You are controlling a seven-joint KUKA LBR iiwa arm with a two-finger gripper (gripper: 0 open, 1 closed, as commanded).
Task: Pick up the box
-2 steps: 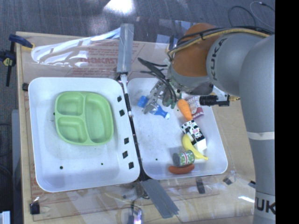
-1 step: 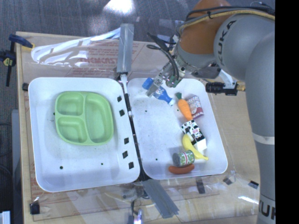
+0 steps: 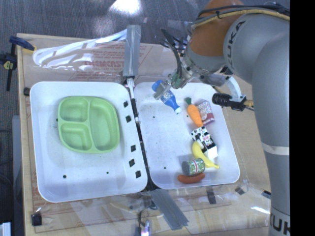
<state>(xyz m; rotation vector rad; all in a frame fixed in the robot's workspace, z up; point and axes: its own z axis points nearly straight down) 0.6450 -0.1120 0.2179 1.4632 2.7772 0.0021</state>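
The box (image 3: 204, 140) is a small black-and-white patterned carton. It lies in the right bin (image 3: 162, 146), near that bin's right wall, between a carrot and a banana. My gripper (image 3: 164, 89) hangs over the far left part of the right bin, well up and left of the box. It is right by a blue-and-white bottle (image 3: 170, 102), whose blue end pokes out beside the gripper. Nothing touches the box.
Around the box lie an orange carrot (image 3: 194, 113), a red-pink packet (image 3: 206, 111), a yellow banana (image 3: 203, 157), a green can (image 3: 193, 166) and a red sausage (image 3: 191, 178). The left bin (image 3: 44, 171) holds a green divided plate (image 3: 89, 123).
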